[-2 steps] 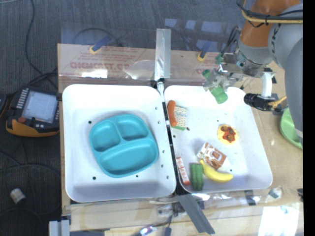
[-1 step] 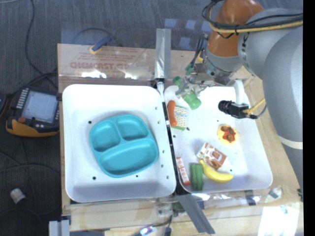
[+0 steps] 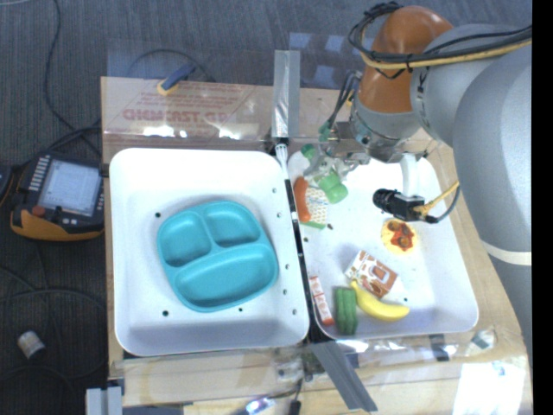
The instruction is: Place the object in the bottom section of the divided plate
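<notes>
A pale green object (image 3: pixel 329 186) sits between the fingers of the hand (image 3: pixel 331 173), grasped, over the right bin's (image 3: pixel 449 258) upper left corner. The blue divided plate (image 3: pixel 217 253) lies in the left bin (image 3: pixel 138 180), left of centre frame.

The divided plate (image 3: pixel 218 255) was turquoise, lying in a white bin (image 3: pixel 130 232). In the other white bin (image 3: pixel 449 292) lay a yellow banana (image 3: pixel 380 305), a green cucumber (image 3: pixel 346 309) and a red-and-white carton (image 3: pixel 373 275).
</notes>
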{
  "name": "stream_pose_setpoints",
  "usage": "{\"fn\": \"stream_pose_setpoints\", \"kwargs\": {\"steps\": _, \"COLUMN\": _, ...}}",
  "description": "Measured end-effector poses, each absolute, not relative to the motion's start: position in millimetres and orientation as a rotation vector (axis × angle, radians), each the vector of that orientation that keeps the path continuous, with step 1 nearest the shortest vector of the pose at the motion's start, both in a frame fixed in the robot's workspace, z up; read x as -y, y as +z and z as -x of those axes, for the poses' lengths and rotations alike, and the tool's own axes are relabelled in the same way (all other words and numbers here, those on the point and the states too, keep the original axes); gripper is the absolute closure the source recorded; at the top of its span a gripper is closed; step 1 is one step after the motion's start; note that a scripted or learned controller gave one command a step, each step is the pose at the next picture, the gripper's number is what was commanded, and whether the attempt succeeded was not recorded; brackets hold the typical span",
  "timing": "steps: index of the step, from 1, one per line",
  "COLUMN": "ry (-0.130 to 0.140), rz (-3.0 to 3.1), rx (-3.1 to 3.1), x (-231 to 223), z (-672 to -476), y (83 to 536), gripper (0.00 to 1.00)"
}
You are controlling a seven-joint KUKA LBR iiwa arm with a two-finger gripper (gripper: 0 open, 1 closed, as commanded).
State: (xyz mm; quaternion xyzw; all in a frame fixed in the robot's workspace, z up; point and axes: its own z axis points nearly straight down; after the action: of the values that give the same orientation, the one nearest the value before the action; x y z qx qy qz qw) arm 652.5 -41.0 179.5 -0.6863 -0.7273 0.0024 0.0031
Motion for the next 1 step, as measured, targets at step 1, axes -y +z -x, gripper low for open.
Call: {"fn": "stream_pose_setpoints", "kwargs": {"steps": 1, "ry": 0.008, "rz": 2.204, "rx": 2.231, "x": 20.9, "z": -632.0, "y": 194.0, "gripper": 1.0}}
